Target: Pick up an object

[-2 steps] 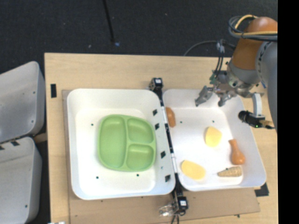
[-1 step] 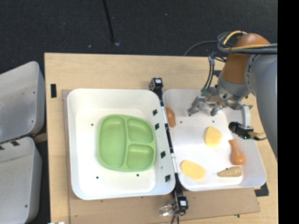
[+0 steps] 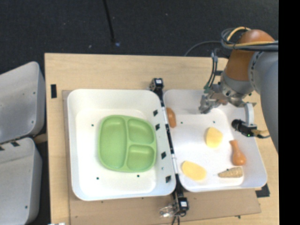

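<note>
the likeliest target, judging by nearness, is the yellow round piece point(image 3: 213, 137) lying in the right bin point(image 3: 187, 102), a little below and just right of the claw point(image 3: 206, 105). further from the claw in the same bin lie the orange drumstick-shaped toy point(image 3: 237, 153), the pale cone-like piece point(image 3: 231, 173), the flat yellow oval point(image 3: 193, 170), and a small orange piece point(image 3: 171, 117) pressed against the divider well to the claw's left. the claw hangs low over bare bin floor near the back wall, and whether it is apart or together cannot be told from this view; nothing is seen between its tips. far left of the claw, the green divided plate point(image 3: 127, 143) sits in the left bin point(image 3: 79, 107) on the table point(image 3: 93, 64). the risk: a descent here would close on nothing, and rounded toys may squirt aside if pinched off-centre.
</note>
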Controlling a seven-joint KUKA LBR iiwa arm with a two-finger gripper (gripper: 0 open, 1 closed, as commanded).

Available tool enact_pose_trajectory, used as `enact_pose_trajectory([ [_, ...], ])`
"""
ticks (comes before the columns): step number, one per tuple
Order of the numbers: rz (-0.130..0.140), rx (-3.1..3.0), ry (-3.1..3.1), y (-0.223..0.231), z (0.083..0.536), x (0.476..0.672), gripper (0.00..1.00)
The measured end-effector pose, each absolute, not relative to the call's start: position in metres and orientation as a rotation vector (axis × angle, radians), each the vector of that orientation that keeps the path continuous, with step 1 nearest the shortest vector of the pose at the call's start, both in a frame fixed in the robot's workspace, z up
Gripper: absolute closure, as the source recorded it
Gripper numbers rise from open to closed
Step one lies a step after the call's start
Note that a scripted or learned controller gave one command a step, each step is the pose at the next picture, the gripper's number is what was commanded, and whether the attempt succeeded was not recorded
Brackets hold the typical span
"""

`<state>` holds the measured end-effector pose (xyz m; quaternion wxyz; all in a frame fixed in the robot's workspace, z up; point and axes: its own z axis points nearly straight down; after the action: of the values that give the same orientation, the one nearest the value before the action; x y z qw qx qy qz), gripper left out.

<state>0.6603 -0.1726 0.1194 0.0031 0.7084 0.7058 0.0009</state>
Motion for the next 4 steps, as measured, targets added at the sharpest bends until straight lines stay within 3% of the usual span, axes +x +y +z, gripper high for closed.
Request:
enact_pose_trajectory([
  [3, 0.005, 2.213, 2.221, -0.182, 0.264, 0.656, 1.0],
  [4, 0.0, 2.217, 2.225, -0.141, 0.264, 0.655, 1.0],
])
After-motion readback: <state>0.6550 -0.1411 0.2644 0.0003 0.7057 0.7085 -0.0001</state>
